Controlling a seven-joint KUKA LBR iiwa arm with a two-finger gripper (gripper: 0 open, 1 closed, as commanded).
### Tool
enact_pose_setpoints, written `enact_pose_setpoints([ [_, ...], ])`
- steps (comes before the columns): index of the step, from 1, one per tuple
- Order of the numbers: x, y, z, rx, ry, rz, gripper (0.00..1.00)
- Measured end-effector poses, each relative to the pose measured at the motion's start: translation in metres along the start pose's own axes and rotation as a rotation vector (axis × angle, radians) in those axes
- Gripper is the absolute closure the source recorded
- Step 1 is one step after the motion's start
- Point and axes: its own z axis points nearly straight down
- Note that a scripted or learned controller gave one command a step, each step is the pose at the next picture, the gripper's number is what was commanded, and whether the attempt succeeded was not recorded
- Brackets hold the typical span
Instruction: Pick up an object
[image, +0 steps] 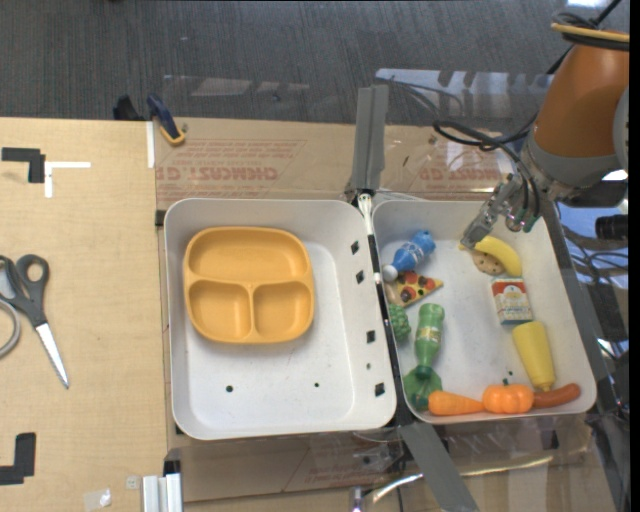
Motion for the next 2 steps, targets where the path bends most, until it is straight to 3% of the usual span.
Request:
enact_pose_setpoints([
  [1,0.081,-0.006,-0.024,0.003,0.003,0.301,1.0],
  [2,0.135,0.042,-0.009,0.005,0.005,0.363,1.0],
])
